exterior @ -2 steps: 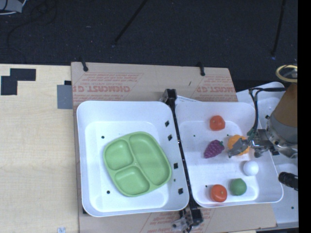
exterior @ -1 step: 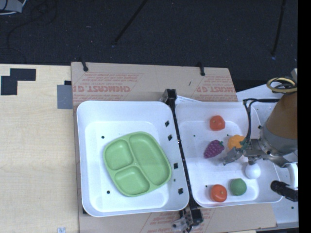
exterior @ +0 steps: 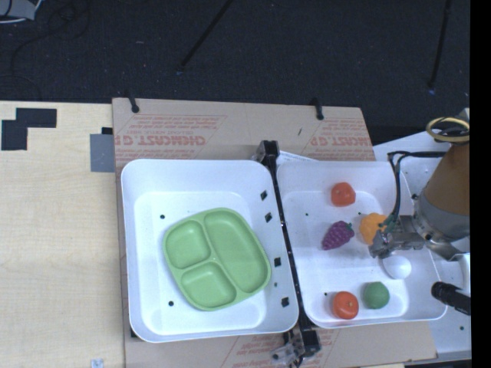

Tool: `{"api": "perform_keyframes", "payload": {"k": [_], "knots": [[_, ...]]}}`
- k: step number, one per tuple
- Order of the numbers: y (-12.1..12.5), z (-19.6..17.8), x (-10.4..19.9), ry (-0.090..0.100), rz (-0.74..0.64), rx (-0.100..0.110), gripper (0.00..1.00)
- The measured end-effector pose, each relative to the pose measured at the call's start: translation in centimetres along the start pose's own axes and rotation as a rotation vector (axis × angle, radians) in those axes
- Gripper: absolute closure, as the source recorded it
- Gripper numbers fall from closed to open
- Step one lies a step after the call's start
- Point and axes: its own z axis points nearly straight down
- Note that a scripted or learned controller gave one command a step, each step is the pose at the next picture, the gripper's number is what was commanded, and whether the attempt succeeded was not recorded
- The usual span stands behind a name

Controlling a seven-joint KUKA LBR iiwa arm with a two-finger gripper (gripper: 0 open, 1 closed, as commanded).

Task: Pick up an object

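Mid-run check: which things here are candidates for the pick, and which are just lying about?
For the pick (all in the right bin):
gripper
orange fruit, next to the gripper
white egg
purple grapes
upper tomato
lower tomato
green ball

Lying about:
green divided plate in the left bin
cardboard sheet under the bins

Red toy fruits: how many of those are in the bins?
2, both in the right bin. One red fruit lies near the far side, above the purple grapes; the other red fruit lies near the front, beside the green ball. The arm may hide more.
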Motion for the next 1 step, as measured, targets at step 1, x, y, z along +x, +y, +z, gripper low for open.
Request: {"api": "perform_keyframes", "payload": {"k": [1], "knots": [[1.09,-5.44,0.03,-0.003,-0.005,-0.008,1.0]]}}
